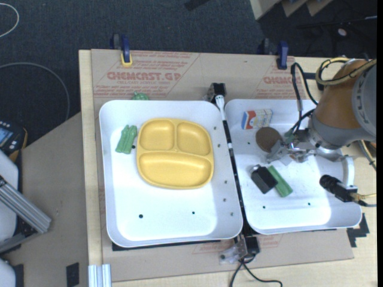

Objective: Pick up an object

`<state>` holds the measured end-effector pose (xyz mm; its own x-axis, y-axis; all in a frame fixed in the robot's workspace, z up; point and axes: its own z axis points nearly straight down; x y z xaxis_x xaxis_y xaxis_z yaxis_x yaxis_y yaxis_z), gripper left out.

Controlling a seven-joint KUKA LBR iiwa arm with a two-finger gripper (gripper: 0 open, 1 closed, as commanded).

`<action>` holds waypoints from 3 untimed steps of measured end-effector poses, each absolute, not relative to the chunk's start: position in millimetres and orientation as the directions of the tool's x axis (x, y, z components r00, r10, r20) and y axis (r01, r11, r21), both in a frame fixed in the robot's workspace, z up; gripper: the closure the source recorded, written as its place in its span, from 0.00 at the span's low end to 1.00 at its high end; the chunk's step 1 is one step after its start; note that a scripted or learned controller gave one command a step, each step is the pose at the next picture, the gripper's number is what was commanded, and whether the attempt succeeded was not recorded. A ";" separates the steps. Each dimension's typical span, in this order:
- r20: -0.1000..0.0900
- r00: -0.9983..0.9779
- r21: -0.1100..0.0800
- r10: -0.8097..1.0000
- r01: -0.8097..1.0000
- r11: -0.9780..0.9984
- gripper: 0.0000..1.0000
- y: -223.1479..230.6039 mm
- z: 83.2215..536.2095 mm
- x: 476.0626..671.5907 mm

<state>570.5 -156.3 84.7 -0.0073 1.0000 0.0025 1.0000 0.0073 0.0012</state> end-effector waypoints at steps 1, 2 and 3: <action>0.002 -0.009 0.010 1.000 1.000 0.009 0.00 -84.2 191.3 546.9; -0.001 -0.001 0.000 1.000 1.000 0.001 0.00 -105.3 95.6 510.9; -0.001 0.001 0.003 1.000 1.000 -0.001 1.00 -105.6 105.4 511.6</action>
<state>511.6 -105.6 105.4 0.0006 1.0000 -0.0014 1.0000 -0.0006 0.0030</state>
